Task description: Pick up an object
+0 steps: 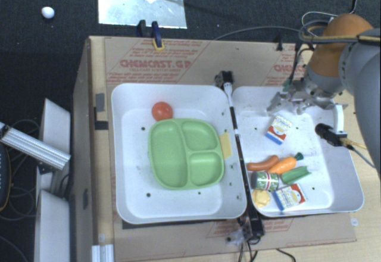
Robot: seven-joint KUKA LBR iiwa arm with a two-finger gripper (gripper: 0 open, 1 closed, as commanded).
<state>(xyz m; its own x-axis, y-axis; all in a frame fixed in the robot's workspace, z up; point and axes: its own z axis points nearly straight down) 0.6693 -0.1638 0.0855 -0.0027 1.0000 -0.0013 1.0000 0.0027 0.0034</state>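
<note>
Gripper (293,102) hovering at upper right of frame, over right bin (345,177); grip state impossible to tell, nothing seen held. Small red-and-white carton (278,128) lying just below it, right of centre, apart from carrot (284,165) and bottle (280,178) cluster lower down. Judging carton light, thin-walled, crushable; clamping across narrow flat sides looking best.

Your arm (357,58) runs off the right edge, so its upper length is lost to you. The gripper (296,102) is a blurred grey tangle; its state can't be read. Labels on the small cartons (278,129) are too tiny to read. The yellow piece (225,144) sits partly under the green tray (184,153).
</note>
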